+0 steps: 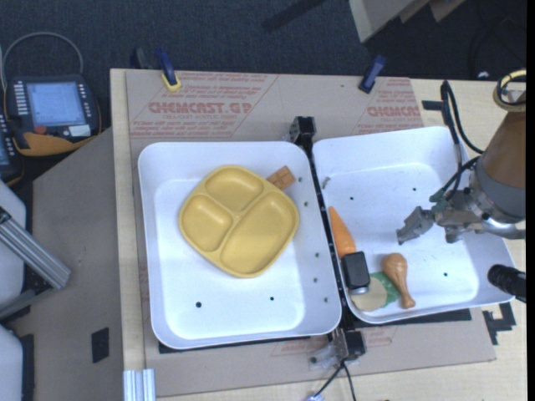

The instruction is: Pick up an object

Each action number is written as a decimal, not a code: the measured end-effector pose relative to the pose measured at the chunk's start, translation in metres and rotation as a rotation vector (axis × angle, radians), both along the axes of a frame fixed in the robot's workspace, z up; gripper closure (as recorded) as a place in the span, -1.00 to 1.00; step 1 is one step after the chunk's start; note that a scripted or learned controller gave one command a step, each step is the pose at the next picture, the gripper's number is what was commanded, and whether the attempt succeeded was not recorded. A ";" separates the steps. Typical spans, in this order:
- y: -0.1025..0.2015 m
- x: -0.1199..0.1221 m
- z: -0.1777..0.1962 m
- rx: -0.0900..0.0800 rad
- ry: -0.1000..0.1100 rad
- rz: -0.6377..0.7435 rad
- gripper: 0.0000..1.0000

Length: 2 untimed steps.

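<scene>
The right bin (393, 153) holds an orange carrot (341, 232) along its left wall, a black block (357, 270) below it, a pale green piece (378, 293) under the block, and a tan drumstick (399, 277) near the front. My gripper (415, 222) hangs over the right half of that bin, above and to the right of the drumstick, and its grey fingers (410, 227) point left with nothing between them. The left bin (163, 249) holds a yellow divided plate (239, 220) with a small brown block (281, 177) at its upper right edge.
The arm's grey body (501, 174) covers the right bin's right side. A black clamp (303, 129) sits at the top between the bins. A teach pendant (52, 111) lies off the bench at the far left.
</scene>
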State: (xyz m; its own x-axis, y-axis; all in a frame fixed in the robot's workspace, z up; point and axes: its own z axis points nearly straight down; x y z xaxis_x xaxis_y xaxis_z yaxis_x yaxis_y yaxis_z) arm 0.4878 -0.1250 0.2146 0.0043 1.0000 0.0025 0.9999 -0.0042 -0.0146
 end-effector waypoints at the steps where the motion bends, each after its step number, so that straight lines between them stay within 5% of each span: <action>1: 0.000 0.003 0.007 -0.002 -0.014 0.004 -1.00; 2: 0.003 0.009 -0.052 -0.002 -0.013 0.004 -1.00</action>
State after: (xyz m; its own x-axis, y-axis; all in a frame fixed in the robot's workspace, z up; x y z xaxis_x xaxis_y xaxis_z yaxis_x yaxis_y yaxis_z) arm 0.4963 -0.1217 0.1630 0.0006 1.0000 0.0007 1.0000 -0.0006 -0.0019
